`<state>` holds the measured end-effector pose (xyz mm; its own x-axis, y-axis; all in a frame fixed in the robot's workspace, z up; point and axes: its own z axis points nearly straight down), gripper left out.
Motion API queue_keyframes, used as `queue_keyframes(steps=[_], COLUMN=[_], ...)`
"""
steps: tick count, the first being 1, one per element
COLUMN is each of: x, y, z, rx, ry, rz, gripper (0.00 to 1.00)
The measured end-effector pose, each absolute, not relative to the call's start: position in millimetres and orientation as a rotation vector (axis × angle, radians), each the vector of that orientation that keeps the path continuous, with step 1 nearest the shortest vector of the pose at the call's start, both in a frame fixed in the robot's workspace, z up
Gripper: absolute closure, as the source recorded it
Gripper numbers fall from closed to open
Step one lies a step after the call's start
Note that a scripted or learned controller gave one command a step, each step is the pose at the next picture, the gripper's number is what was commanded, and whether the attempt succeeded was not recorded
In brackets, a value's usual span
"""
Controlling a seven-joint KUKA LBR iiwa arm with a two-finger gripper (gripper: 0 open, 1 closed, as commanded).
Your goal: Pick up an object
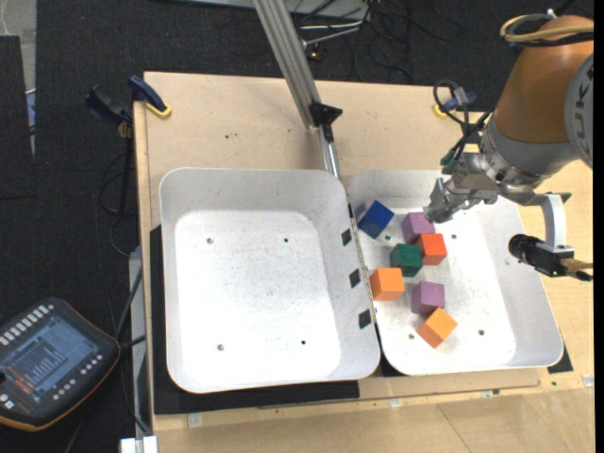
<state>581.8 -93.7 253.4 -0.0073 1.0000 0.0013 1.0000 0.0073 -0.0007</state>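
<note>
Several small blocks lie in the right bin (510, 338): a blue cube (376, 219), a purple cube (416, 226), an orange-red cube (433, 247), a green cube (408, 259), an orange cube (387, 282), a second purple cube (427, 295) and an orange block (438, 327). My gripper (440, 208) hangs low at the bin's back, just right of and above the upper purple cube. Nothing shows between its tips.
The left bin (189, 253) sits beside the right one, split by a ridge with black clips. A slanted metal pole (288, 50) crosses the back of the bench. A teach pendant (47, 361) lies at bottom left, off the bench.
</note>
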Motion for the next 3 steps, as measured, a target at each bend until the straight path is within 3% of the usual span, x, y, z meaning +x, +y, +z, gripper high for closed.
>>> queue_keyframes(steps=[3], x=[583.9], y=[49.8], z=[235.5], rx=[-2.218], ry=[-2.225], rz=[-0.001], gripper=[1.0])
